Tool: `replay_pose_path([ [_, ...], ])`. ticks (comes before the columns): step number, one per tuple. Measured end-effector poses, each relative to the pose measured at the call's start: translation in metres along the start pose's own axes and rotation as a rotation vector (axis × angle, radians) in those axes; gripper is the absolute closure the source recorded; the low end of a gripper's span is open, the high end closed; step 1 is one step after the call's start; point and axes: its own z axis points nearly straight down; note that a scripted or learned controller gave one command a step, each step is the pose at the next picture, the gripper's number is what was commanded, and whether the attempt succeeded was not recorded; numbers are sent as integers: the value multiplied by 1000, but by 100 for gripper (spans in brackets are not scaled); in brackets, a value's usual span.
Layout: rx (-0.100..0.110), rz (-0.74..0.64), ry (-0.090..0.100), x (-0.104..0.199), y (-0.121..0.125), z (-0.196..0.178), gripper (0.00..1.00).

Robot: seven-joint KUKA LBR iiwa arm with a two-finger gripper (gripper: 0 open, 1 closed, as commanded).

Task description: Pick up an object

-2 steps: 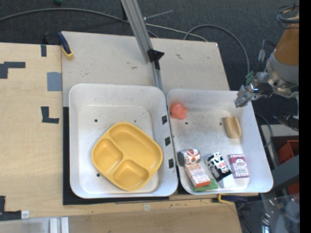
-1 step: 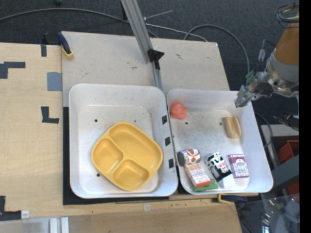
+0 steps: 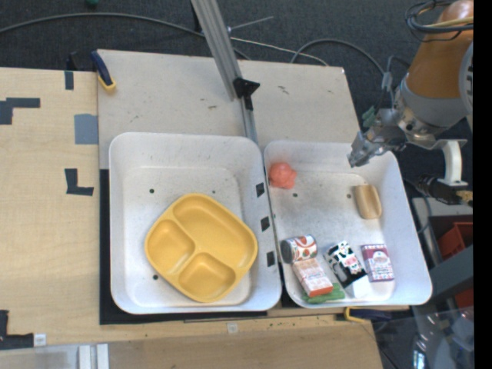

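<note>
The right bin (image 3: pixel 400 187) holds a red-orange ball (image 3: pixel 282 175) at its far left, a tan bread roll (image 3: pixel 367 201) near the right wall, and along the front a small can (image 3: pixel 301 248), an orange-and-white carton (image 3: pixel 312 277), a black-and-white cow toy (image 3: pixel 346 260) and a purple carton (image 3: pixel 377 263). My gripper (image 3: pixel 361 154) hangs over the bin's far right corner, above and just behind the bread roll, apart from it. Nothing shows between its fingers.
The left bin (image 3: pixel 123 206) holds a yellow divided plate (image 3: pixel 201 246). A grey metal pole (image 3: pixel 219 44) slants down to the gap between the bins. A blue-and-yellow clamp (image 3: pixel 103 71) lies at the board's far left corner. Cables run behind the bins.
</note>
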Motion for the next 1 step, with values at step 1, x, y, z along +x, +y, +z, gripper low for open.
replay_pose_path([
  [1, 1, -1, 1, 59, -3, 6, 100],
])
